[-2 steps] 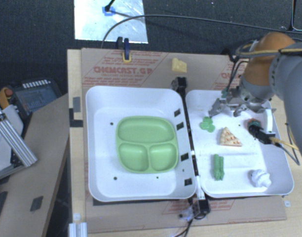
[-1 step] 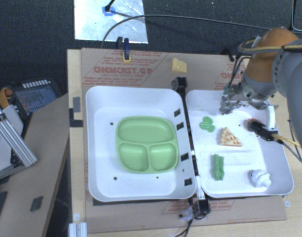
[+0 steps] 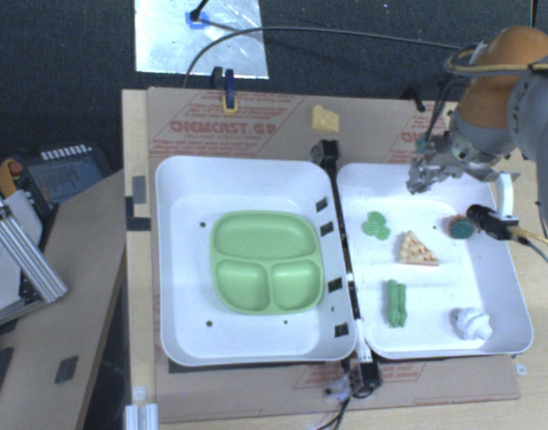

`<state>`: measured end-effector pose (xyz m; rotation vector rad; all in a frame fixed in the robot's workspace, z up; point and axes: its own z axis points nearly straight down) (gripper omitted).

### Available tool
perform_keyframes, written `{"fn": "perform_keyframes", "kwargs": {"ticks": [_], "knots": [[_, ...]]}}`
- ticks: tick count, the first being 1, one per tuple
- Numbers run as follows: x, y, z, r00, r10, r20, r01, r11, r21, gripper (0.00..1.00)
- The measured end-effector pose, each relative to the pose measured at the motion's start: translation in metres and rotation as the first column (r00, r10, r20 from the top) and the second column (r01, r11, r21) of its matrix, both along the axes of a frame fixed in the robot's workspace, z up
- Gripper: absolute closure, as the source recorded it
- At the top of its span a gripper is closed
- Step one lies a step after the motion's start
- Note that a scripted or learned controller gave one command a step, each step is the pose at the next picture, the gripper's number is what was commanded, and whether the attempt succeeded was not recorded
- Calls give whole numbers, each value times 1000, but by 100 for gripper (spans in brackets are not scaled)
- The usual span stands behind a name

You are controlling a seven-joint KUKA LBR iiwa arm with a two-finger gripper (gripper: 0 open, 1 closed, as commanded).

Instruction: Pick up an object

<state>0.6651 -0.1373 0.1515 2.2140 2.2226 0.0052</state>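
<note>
Gripper low over the far edge of the right bin — nothing seen between the fingers, their opening impossible to judge from this angle. Grey arm with its orange band reaching in above that bin's far right corner.

Inside the right bin, nearest the gripper: a small green leafy piece, toward the bin's left wall. Just beside it, nearer the bin's middle, a pizza slice. By the right wall, a small round teal thing, touching or just beside a black fitting. Toward the near edge, a long green vegetable — and in the near right corner a crumpled white thing.

Left of the right bin, touching along a black joint, the left bin, holding a green divided plate. Beyond the right bin's far left corner, a yellow scrap on the cardboard.
</note>
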Motion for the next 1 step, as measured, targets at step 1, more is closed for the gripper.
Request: {"fn": "perform_keyframes", "kwargs": {"ticks": [1], "knots": [[2,0,54,1000,1,2,-1,1000,-1,100]]}}
